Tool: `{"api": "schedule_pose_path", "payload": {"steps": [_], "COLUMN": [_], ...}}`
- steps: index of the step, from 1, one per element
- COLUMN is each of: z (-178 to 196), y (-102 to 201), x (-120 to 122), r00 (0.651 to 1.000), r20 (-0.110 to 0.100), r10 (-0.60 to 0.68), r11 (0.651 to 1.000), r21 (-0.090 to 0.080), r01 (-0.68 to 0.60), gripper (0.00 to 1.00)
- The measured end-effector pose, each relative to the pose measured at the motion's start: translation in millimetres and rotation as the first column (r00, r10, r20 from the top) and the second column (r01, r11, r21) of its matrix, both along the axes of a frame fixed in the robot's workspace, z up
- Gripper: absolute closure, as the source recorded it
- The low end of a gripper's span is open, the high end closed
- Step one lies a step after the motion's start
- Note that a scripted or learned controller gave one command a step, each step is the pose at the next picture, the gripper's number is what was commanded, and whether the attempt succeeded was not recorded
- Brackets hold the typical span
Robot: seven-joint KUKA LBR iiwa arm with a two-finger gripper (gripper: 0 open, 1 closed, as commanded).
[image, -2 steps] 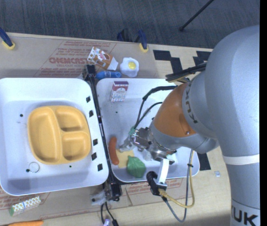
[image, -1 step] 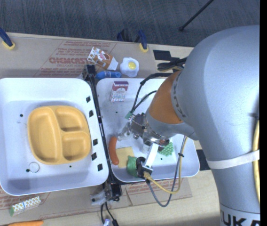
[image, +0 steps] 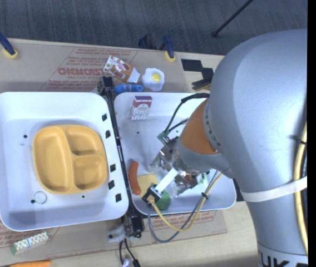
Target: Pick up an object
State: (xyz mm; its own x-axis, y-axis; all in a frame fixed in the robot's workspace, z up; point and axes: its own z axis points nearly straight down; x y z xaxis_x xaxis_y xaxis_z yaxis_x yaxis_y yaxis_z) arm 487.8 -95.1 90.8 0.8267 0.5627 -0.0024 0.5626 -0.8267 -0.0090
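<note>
White plastic forms two shallow bins. The right bin point(image: 138, 141) lies under the arm, and the left bin point(image: 8, 149), touching its side, carries one yellow divided plate point(image: 69, 157) with three compartments. Inside the right bin lie four loose things — one red-and-white carton point(image: 140, 108) near its far wall, one orange sausage-shaped piece point(image: 134, 177) along the wall next to the left bin, one flat yellow slice point(image: 145, 181) just beside that, and one green lump point(image: 162, 202) by its near wall. Beyond the right bin's far wall, on the cardboard sheet point(image: 52, 60), sit one small printed carton point(image: 116, 67), one blue piece point(image: 129, 88) and one toy fried egg point(image: 153, 78). Red print on the cardboard reads "CHEMCAS", and the rest is illegible. The print on both cartons is too small to read. The gripper point(image: 168, 166) sits over the middle of the right bin, near the yellow slice and the green lump — whether it is released or clenched cannot be told.
</note>
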Motion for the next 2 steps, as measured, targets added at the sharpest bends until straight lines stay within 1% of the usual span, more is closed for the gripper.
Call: {"api": "schedule_pose_path", "payload": {"steps": [1, 2], "z": [0.1, 0.2], "y": [0.1, 1.7], "x": [0.1, -12.1], "r00": [1.0, 0.955], "r20": [0.0, -0.002], "r10": [0.0, -0.298], "r11": [1.0, 0.955], "r21": [0.0, 0.0], "r01": [0.0, 0.298], "gripper": [0.0, 0.0]}}
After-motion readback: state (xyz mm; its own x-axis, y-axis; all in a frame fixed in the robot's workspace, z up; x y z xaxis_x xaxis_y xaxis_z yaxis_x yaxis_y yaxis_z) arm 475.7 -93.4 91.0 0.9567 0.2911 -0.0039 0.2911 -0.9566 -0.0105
